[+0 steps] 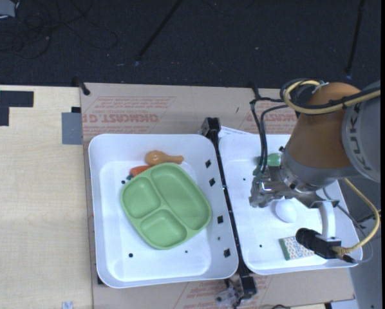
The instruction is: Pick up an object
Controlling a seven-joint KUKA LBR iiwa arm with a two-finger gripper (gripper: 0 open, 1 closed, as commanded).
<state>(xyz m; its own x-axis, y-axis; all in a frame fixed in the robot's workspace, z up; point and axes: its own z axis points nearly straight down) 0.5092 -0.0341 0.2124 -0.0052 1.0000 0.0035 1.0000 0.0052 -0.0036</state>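
**Tool low in right bin, beside white egg-shaped object**

The grey arm with orange band (321,134) reaches into the right shallow white bin (241,172). The tool (264,195) sits low near the bin's middle; whether it is apart or together cannot be told. The white egg-shaped object (286,210) lies on the bin floor just beside the tool, on its right. A small green-patterned square packet (294,247) is near the front rim.

The left shallow white bin (109,237) holds a green 3-compartment plastic plate (165,205), with an orange drumstick-shaped toy (157,157) at its far edge. The 2 bins touch on the pale wooden table (31,205).
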